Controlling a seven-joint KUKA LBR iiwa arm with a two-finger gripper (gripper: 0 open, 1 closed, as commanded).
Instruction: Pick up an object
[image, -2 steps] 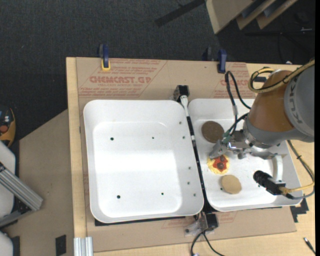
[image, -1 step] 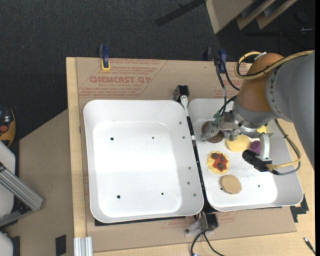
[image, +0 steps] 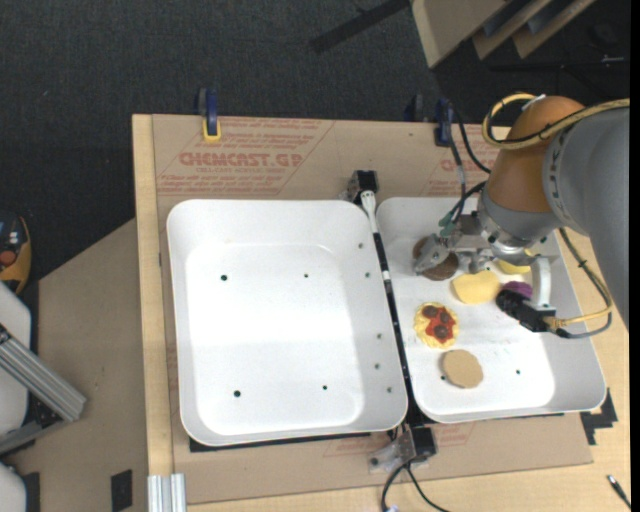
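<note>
Resting on a brown board (image: 300, 150), two white bins (image: 270, 320), dark carpet (image: 150, 50) around

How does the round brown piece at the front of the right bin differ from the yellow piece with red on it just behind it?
The brown piece is plain tan all over; the yellow piece carries a red and dark topping. The brown piece lies nearer the bin's front edge, the yellow piece nearer the middle. Both are small, roundish, and flat in the right bin.
</note>
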